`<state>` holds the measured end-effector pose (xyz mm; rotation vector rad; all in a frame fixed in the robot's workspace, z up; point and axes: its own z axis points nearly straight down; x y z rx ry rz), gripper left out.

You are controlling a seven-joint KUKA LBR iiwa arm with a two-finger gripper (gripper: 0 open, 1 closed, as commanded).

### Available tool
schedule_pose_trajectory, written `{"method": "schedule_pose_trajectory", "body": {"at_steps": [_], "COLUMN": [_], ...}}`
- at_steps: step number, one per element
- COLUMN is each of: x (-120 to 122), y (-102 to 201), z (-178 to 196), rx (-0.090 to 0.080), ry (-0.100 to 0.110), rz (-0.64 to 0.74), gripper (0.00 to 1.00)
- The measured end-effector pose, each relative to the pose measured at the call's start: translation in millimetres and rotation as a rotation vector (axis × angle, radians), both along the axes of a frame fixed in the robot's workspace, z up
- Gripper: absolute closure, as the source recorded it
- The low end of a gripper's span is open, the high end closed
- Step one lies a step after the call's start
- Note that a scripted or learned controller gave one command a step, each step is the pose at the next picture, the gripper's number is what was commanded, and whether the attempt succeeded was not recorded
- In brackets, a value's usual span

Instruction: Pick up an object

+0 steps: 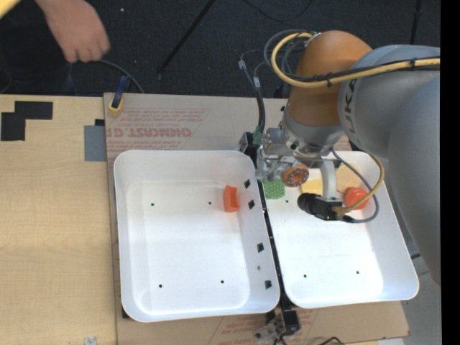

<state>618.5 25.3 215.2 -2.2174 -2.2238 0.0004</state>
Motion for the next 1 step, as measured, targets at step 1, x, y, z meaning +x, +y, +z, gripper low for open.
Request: {"method": "schedule_pose_trajectory", "body": {"at_steps": [1], "x": [-5.2], "y": [61.0], "z": [2.0], "rx": [0.001], "ry": [0.0], "rz": [0.001], "gripper": [1.0]}}
